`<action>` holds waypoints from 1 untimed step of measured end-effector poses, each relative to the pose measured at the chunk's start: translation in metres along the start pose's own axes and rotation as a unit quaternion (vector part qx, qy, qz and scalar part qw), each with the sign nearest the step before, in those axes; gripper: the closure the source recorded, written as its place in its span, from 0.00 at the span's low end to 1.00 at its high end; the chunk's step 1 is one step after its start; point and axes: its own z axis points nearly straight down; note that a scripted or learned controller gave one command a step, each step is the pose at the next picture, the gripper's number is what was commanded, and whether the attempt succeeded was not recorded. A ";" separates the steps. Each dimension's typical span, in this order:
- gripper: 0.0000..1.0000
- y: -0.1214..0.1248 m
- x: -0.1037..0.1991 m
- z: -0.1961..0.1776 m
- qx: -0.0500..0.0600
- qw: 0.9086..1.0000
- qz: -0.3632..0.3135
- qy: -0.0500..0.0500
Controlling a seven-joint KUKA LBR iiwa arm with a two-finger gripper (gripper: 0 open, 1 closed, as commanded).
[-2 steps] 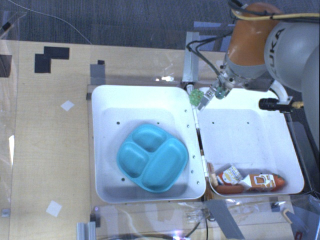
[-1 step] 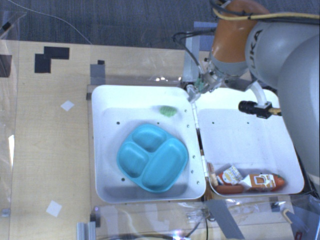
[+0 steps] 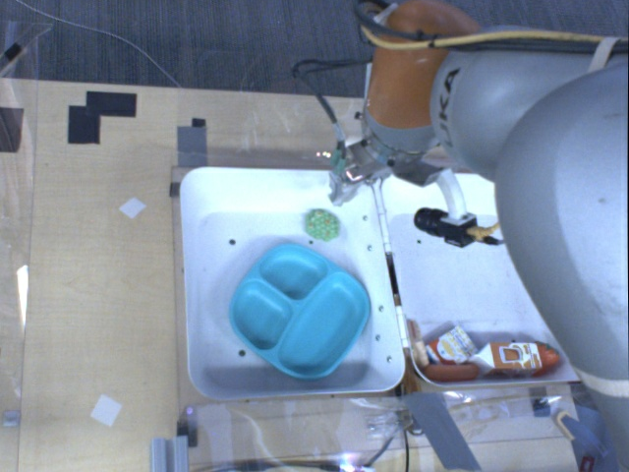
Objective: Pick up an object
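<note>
Camera view: two shallow white bins sit side by side on the pale wooden bench [image 3: 88, 293]. The left bin [image 3: 211, 362] holds one glossy blue plastic plate [image 3: 300, 309] with three compartments and, just beyond it, one small round green ball [image 3: 322, 224] with a speckled, bumpy surface. The right bin [image 3: 442, 283] holds a small packet [image 3: 456, 343], a brown sausage-shaped piece [image 3: 450, 370] and an orange-labelled bottle [image 3: 519, 358] lying flat; their writing is unreadable. The jaws [image 3: 342, 187] hang just above the green ball; whether spread or closed, I cannot tell.
</note>
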 end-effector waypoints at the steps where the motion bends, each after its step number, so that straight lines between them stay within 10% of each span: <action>1: 1.00 0.021 0.010 -0.021 0.000 0.999 -0.054 0.000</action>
